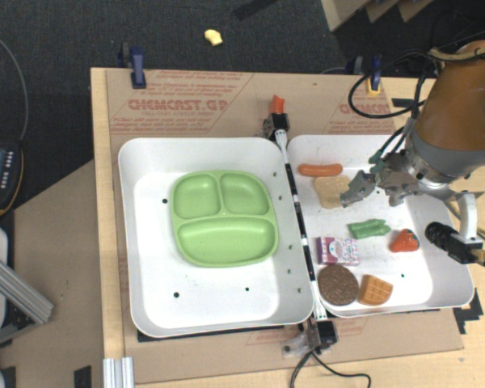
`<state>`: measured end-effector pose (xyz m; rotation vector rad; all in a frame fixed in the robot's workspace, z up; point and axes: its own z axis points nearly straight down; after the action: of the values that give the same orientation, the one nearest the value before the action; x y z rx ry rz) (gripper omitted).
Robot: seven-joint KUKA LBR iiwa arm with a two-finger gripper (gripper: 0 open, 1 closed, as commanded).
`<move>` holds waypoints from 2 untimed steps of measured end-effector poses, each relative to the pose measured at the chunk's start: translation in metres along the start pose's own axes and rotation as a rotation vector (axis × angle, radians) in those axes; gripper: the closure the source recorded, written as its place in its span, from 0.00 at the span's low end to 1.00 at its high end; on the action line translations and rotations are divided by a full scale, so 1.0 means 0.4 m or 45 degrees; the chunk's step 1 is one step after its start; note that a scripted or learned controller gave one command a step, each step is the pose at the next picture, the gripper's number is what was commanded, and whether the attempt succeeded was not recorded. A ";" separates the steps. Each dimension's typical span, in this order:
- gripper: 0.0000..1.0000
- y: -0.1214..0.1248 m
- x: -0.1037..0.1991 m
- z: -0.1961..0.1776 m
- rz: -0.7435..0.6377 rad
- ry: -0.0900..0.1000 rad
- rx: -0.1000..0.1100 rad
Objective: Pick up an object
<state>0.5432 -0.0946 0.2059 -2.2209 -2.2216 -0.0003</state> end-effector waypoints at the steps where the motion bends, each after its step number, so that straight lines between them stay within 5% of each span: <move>1: 0.00 -0.011 -0.125 0.318 0.008 -0.002 0.005; 2: 1.00 -0.004 -0.117 0.277 0.002 -0.003 -0.006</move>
<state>0.5417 -0.1414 0.0951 -2.2261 -2.2234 -0.0030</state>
